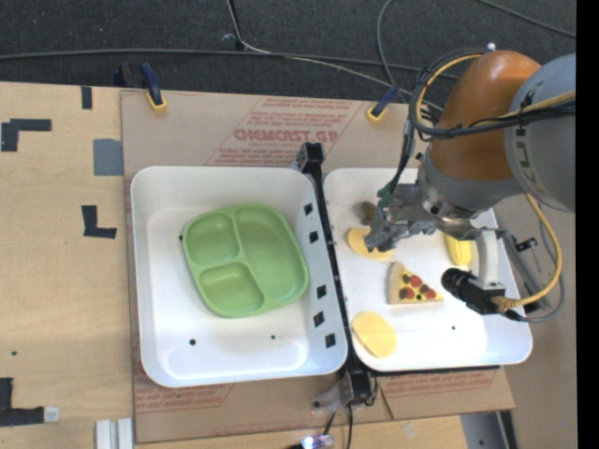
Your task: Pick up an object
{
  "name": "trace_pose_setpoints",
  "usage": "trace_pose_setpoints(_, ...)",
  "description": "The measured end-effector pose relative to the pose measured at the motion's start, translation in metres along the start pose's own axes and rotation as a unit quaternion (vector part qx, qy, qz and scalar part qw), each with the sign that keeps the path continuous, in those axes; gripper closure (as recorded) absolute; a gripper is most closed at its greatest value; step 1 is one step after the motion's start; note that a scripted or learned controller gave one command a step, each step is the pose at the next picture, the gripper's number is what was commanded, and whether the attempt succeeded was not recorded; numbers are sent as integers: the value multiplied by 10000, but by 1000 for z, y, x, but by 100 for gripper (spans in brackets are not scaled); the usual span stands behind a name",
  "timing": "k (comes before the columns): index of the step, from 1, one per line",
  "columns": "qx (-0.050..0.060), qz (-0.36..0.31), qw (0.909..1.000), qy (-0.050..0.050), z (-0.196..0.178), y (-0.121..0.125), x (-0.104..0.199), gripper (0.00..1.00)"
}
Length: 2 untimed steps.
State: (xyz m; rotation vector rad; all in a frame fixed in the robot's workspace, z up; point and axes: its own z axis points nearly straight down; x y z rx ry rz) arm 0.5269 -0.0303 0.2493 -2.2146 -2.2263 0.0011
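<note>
- Jaws (382,238): over the right bin's (487,349) far-left part, at a yellow round piece (359,242); opening cannot be told.
- Risk: a brown item (366,212) and the pizza slice (412,286) crowd close; a nudge or miss seems likely.

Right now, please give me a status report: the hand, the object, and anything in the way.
Hand low in right bin, over yellow round piece; grip unclear. Pizza slice and yellow oval lie apart, nearer the camera. Green divided plate in left bin.

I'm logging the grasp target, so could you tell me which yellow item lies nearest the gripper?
The yellow round piece directly beside the gripper; the other yellow disc lies near the right bin's front edge.
</note>
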Motion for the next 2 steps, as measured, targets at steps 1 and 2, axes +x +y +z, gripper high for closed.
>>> trace_pose_setpoints(1,1,-8,10000,1,6,-4,61,100)
trace_pose_setpoints(2,12,-1,10000,-1,23,-17,105,100)
